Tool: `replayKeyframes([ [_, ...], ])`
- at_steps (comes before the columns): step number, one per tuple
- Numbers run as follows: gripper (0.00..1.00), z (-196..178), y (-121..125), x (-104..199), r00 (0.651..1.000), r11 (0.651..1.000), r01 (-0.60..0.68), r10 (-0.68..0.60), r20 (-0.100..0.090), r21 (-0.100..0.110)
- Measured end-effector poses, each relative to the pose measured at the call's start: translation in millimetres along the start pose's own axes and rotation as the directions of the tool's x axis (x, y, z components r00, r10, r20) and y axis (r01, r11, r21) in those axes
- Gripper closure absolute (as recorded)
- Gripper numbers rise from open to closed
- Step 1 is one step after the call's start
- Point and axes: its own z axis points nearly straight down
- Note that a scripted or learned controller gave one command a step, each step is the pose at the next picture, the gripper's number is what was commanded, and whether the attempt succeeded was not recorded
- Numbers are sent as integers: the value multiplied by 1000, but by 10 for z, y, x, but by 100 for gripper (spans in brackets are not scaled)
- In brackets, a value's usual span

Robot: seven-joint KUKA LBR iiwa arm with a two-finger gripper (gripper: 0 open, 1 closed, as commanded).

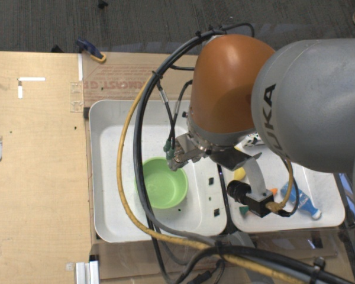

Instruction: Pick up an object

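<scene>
Camera view, looking down at a slant: a wooden desk [35, 158] carries 2 shallow white bins side by side. The left bin [106, 176] holds 1 green bowl [164, 185], sitting upright near the bin's middle, open side up, a likely thing to pick. The grey arm with its orange band [231, 81] reaches in from the right and covers much of both bins, so it hangs low over the work. Its pincer [176, 157] sits just at the bowl's upper rim, probably lined up to catch that rim; I cannot tell how the pincer is set or whether it grips anything. The right bin [334, 215] holds a blue object [305, 205] and a small yellow object [239, 174], partly hidden by cables [133, 158].
</scene>
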Motion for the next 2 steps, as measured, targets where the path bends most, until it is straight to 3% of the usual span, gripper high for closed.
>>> replayKeyframes([
  [1, 100, 1871, -96, -224, 939, 939, 344, -344, -1, -2],
  [2, 100, 206, 107, -289, 960, 960, -280, 280, 0, 1],
])
